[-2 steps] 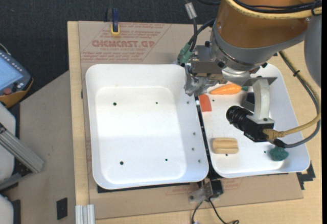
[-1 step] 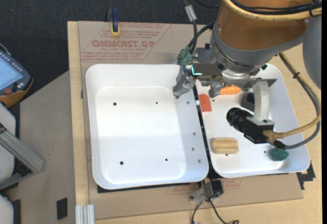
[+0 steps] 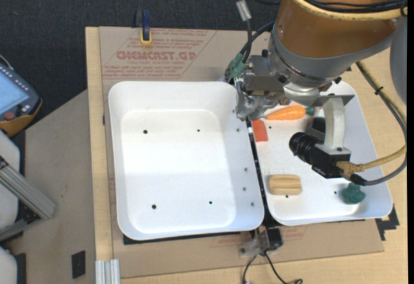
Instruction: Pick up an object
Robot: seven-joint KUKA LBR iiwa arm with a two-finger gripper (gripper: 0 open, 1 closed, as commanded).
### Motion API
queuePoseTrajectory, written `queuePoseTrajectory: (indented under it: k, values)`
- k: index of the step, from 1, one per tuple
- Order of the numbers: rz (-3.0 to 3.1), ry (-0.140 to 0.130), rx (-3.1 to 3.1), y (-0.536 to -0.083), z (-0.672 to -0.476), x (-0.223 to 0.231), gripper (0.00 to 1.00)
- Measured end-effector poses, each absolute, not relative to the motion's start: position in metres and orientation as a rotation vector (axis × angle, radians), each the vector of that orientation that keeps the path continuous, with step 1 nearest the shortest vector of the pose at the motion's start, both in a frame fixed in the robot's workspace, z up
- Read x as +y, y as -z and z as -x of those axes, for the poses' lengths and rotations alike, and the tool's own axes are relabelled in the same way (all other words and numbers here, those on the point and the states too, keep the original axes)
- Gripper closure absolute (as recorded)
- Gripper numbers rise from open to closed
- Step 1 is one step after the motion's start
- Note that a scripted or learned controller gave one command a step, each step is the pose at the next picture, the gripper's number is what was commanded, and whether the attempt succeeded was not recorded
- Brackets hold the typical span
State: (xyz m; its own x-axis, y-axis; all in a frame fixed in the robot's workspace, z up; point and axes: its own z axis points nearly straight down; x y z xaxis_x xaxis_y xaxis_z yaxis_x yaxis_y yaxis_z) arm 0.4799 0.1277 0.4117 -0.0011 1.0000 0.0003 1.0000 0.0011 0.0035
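My gripper (image 3: 246, 107) hangs over the far left corner of the right bin (image 3: 310, 210), close to the wall shared with the left bin (image 3: 174, 166). An orange carrot-shaped piece (image 3: 286, 112) lies just to its right. A small red-orange block (image 3: 259, 131) sits directly below the gripper's tip. Nearer the front lies a tan wooden block (image 3: 284, 184), and a teal lump (image 3: 353, 194) rests at the front right corner. The wrist hides the back of the right bin.
Both bins rest on a cardboard sheet (image 3: 162, 53) with a blue clamp (image 3: 145, 25) at its far edge. Cables trail from the arm across the right bin's right side.
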Motion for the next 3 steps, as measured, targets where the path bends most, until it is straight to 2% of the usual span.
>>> queuePoseTrajectory:
  k: [1, 2, 3]
  values:
    - [-2.219, -0.002, 2.222, -0.411, -0.480, 0.128, 0.00]
    - [-2.217, -0.007, 2.221, -0.422, -0.480, 0.128, 1.00]
    - [-2.214, -0.009, 2.221, -0.432, -0.481, 0.129, 1.00]
